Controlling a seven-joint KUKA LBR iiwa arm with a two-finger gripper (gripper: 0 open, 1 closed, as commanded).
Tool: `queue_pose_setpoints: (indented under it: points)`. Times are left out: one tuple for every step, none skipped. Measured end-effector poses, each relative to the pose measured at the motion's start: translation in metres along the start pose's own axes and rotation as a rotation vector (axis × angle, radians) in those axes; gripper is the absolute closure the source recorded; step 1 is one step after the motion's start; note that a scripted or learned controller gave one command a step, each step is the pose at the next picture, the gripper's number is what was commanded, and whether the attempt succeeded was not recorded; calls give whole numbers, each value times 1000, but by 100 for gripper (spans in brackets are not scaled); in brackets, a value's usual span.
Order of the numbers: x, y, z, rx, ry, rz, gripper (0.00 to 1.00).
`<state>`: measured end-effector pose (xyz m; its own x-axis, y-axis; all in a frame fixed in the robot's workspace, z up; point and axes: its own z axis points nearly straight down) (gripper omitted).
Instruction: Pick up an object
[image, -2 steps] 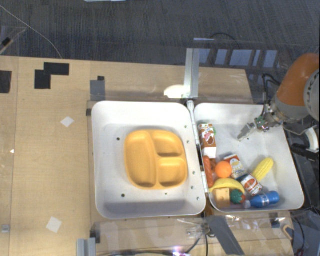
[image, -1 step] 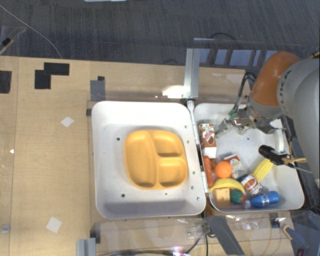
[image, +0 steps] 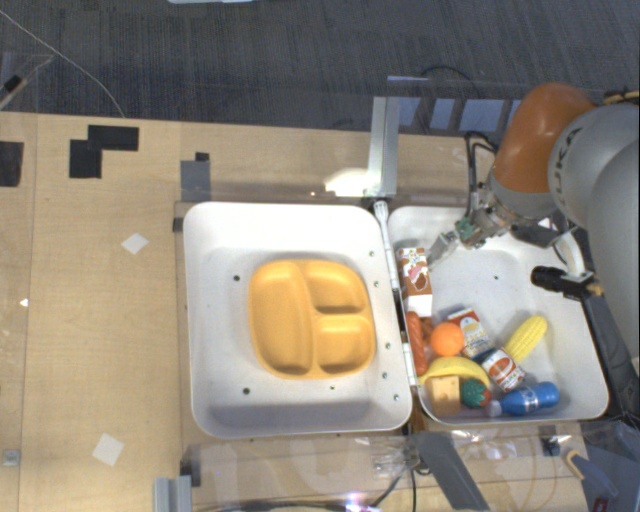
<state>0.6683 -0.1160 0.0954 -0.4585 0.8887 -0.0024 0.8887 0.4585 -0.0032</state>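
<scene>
The right bin (image: 520, 270) holds a heap of toy food along its left and front sides. A red and white carton (image: 413, 270) lies by the left wall, with a carrot (image: 416, 336), an orange (image: 447, 340) and a small juice box (image: 471, 327) below it. Further front lie a corn cob (image: 527, 337), a banana (image: 455, 368), a can (image: 503, 370) and a blue bottle (image: 530, 398). My gripper (image: 447, 242) hangs over the back of this bin, tilted down-left, just right of the carton's top end. Nothing is seen carried by it.
A yellow divided tray (image: 310, 316) lies in the middle of the left bin (image: 215, 300). A metal post (image: 384, 140) rises behind the wall between the bins. The grey arm (image: 590, 160) with its orange band covers the right bin's back right corner.
</scene>
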Motion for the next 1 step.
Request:
queue_pose_setpoints:
  points:
    - [3, -1, 2, 15, -14, -219, 0]
